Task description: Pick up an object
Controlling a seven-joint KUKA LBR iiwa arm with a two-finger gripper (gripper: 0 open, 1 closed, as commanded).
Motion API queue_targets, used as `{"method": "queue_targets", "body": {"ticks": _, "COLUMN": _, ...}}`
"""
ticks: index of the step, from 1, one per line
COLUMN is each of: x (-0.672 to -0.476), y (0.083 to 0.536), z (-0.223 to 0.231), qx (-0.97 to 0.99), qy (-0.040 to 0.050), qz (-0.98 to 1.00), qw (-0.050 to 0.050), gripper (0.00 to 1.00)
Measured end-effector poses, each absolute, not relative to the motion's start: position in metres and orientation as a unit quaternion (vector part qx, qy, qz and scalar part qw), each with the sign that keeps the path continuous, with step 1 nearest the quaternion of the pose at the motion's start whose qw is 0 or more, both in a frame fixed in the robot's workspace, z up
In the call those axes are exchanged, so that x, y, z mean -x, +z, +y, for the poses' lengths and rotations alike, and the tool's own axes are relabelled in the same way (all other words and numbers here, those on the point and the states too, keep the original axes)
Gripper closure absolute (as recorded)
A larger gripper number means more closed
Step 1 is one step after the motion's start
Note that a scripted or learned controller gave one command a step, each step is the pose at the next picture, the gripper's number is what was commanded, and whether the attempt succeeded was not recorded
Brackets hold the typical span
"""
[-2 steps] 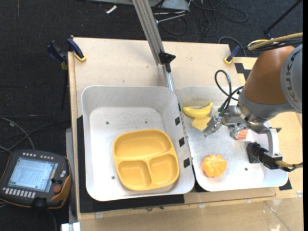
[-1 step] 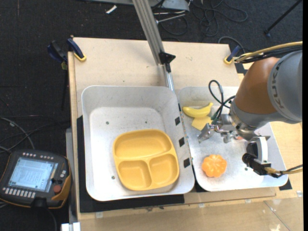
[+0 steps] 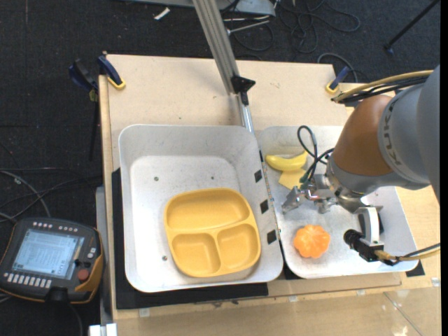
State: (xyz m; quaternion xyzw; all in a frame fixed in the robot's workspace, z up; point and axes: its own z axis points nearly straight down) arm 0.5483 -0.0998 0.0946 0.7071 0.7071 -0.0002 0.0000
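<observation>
The wooden bench (image 3: 175,89) takes up most of what I can see, sitting on dark carpet with cables trailing across the floor beyond it. On it lie two shallow white bins side by side; the left bin (image 3: 140,152) is the larger in view and holds a yellow divided tray (image 3: 211,231) with three compartments, lying flat toward the near side. The grey arm (image 3: 413,128) with its orange band comes in from the right and hangs over the right bin (image 3: 399,208), covering much of it. A slanted metal pole (image 3: 217,37) runs from the far edge down toward the seam between the bins. Off the bench at the near left, a teach pendant (image 3: 45,257) rests with its screen lit. In the right bin, a yellow banana (image 3: 285,162) lies near the far wall, with a pale yellow piece just beside it that I cannot identify. An orange lumpy object (image 3: 311,241) sits closer to the near wall, apart from the banana. The gripper (image 3: 299,196) is low between the banana and the orange object, its metal fingers look spread apart with nothing between them, touching neither
</observation>
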Motion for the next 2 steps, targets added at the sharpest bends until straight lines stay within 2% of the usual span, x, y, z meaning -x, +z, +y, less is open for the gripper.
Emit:
{"method": "queue_targets", "body": {"ticks": 1, "x": -0.549, "y": 0.106, "z": -0.100, "qx": -0.707, "qy": 0.0007, "qz": 0.707, "qw": 0.001, "gripper": 1.00}}
{"method": "queue_targets", "body": {"ticks": 2, "x": -0.557, "y": 0.151, "z": -0.100, "qx": -0.706, "qy": 0.0012, "qz": 0.708, "qw": 0.002, "gripper": 1.00}}
